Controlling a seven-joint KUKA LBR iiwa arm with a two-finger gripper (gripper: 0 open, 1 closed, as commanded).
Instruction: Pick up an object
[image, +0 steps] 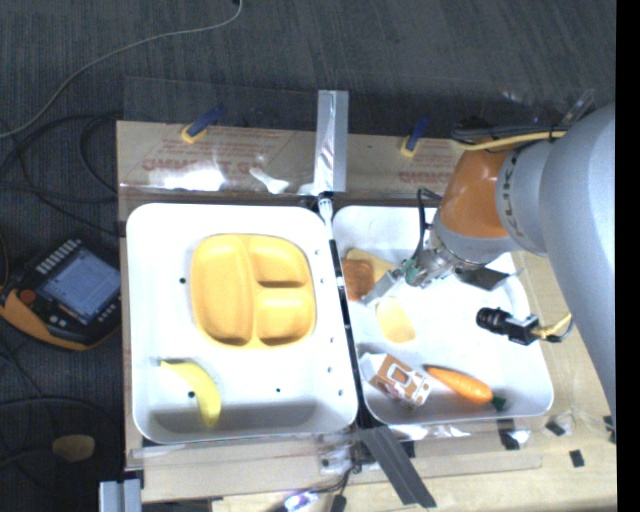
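Observation:
My gripper (378, 288) reaches down into the right bin (535, 395) at its upper left, right beside a brown bread-like piece (356, 270) that lies against the bin's left wall. Whether it touches that piece I cannot tell. Just below the gripper lies a pale yellow piece (396, 323). Near the front of the same bin are an orange-and-white box (400, 381) and a carrot (460, 383). The left bin (150, 250) holds a yellow divided plate (252, 288) and a banana (200, 387).
The grey arm with its orange band (478, 205) covers the right bin's upper right. A black fitting with a cable (505, 323) hangs over that bin's right side. A divider (342, 300) separates the bins. A handheld controller (72, 292) lies off the bench at left.

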